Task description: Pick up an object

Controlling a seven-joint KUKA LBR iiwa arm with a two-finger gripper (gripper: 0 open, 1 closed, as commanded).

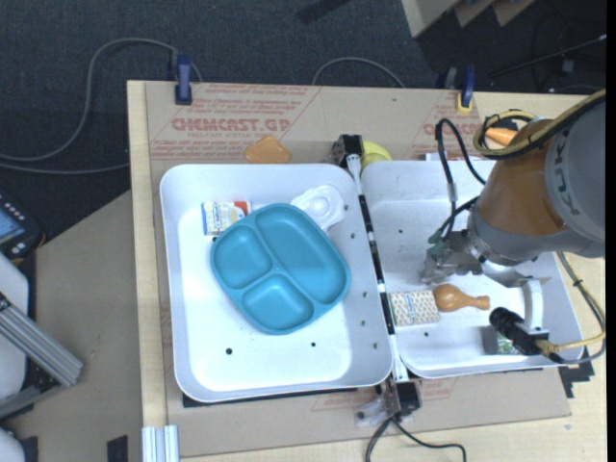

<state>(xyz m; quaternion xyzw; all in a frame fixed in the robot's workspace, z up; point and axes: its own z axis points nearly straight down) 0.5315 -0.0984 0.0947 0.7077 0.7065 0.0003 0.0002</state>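
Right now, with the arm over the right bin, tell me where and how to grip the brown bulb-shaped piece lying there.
Probably the narrow neck of the brown piece, taken from straight above, closing across its length. It lies flat on its side, bulb toward the patterned packet, neck pointing away, so that end has free space. The pincer hangs close by.

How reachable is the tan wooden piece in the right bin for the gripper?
Probably yes: the gripper is right beside the tan wooden piece, which lies uncovered; a patterned packet sits close beside it.
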